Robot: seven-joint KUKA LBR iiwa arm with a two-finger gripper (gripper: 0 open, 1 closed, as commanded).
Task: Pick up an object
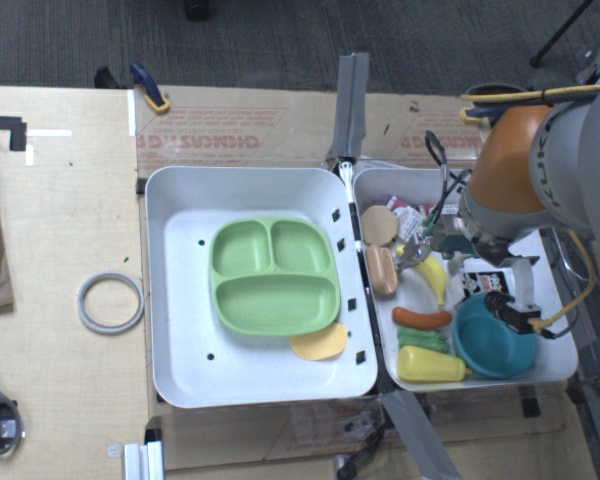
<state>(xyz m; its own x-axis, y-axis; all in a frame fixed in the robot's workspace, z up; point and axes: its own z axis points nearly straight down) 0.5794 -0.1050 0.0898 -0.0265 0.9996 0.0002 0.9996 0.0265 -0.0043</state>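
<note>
Two white bins side by side. In the left bin (170, 298): one green divided plate (274, 276), one yellow chip-like piece (319, 343) touching its lower edge. In the right bin (385, 180): one gripper (417, 251) low over one banana (435, 276); grip state impossible to tell. Nearby: one hot dog (420, 318), one teal bowl (490, 338), one yellow block (429, 365).

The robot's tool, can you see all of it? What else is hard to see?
- Tool, camera view: tiny and among clutter, so its grip is unclear.
- Printed packet: partly behind the tool, text too small.
- Yellow disc: tucked partly under the green tray.
</note>
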